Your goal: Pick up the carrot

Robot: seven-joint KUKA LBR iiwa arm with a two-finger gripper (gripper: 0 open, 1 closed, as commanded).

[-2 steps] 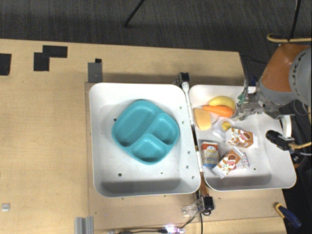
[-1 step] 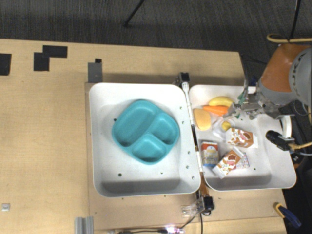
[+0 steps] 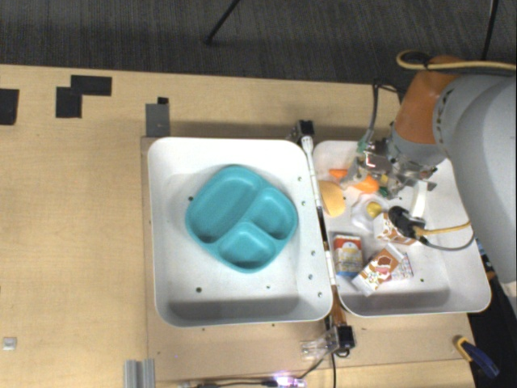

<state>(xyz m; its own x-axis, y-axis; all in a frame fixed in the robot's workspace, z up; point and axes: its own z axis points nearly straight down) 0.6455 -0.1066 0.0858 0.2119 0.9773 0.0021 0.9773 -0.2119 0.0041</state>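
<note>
Gripper (image 3: 380, 170) upper right of frame over small orange carrot (image 3: 365, 183); finger state can't tell. Risk: crowded yellow-orange lemon-shaped toy (image 3: 331, 198) gets grabbed instead.

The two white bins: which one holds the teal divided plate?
The left bin holds the teal plate; the right bin holds small packets and food items.

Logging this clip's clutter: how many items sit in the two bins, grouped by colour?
Teal: 1, the divided plate in the left bin
Orange: 2, the carrot and a small piece
Yellow: 2, a rounded item and a small one
Red-and-white packets: 2
Total: 7; anything under the gripper is hidden.
</note>
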